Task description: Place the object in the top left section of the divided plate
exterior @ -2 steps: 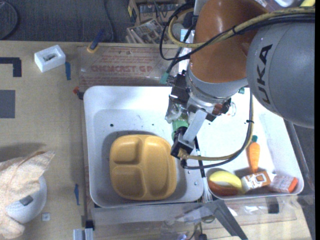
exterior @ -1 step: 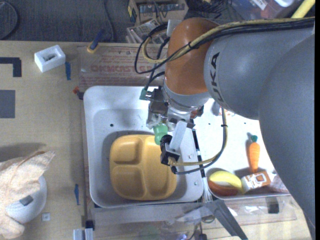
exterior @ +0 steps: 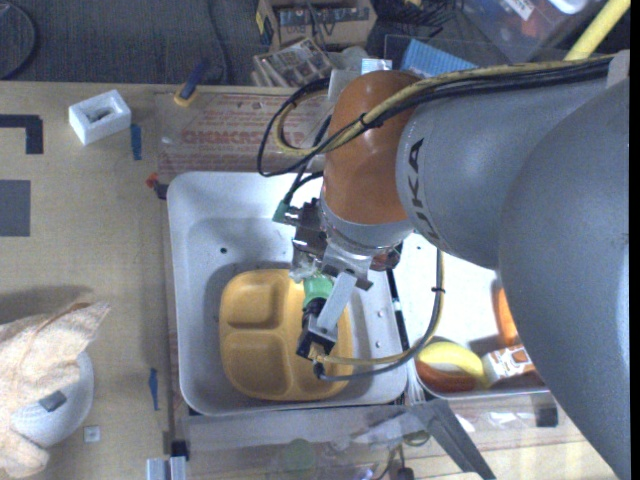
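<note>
A yellow divided plate (exterior: 262, 343) lies in the left white bin (exterior: 195, 238), toward its front. Its top left section (exterior: 258, 300) is bare yellow. My gripper (exterior: 314, 280) hangs below the orange wrist, over the plate's upper right rim. A small green object (exterior: 319, 288) shows right at the gripper's tip, above that rim. The wrist hides how the gripper meets it, and whether it touches the plate I cannot tell.
The right bin (exterior: 470, 393) holds a yellow banana-like thing (exterior: 452, 358), an orange item (exterior: 505, 318) and a small carton (exterior: 512, 360). The big grey arm covers most of that bin. On the bench to the left lie a white box (exterior: 100, 116) and a pale cloth (exterior: 45, 343).
</note>
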Robot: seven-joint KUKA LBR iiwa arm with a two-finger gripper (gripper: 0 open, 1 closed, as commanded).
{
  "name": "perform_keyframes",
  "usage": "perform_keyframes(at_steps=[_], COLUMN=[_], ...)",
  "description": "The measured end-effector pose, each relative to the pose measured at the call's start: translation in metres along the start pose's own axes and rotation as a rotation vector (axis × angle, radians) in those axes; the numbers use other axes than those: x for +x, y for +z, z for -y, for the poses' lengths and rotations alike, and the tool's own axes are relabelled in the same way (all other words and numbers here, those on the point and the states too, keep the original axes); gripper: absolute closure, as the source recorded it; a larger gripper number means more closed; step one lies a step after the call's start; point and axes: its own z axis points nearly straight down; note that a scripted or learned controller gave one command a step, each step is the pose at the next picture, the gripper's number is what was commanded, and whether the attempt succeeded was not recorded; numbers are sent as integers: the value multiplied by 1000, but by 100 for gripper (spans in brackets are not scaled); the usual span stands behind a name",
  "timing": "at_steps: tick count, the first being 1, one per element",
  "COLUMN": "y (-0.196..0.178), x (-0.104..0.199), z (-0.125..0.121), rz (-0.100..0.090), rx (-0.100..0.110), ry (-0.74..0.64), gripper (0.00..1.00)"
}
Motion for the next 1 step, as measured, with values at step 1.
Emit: perform_keyframes(at_steps=[1], y=[-68], x=[-15], z=[3], rz=[-1], rx=[-5], ry=[-85], gripper=[100])
